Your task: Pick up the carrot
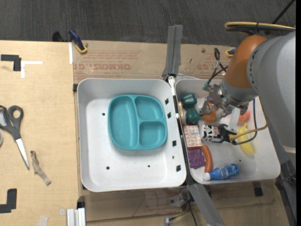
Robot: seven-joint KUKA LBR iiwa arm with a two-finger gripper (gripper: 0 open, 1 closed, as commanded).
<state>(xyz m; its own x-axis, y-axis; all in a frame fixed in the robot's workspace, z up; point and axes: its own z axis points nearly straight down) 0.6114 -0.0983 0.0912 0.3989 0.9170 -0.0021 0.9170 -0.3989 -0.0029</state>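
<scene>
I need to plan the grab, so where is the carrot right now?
In the camera view the carrot lies in the right bin, toward its near left corner, beside a purple item and above the blue bottle.

Plate [138, 122] in left bin [89, 140]; bottle [223, 172] and banana [245, 141] in right bin [265, 166]; scissors [14, 128] far left on bench [35, 173].

Bulky rounded grey arm [277, 79] bears an orange band [240, 62] above its wrist, with thin green and black cables [217, 69] alongside.
</scene>
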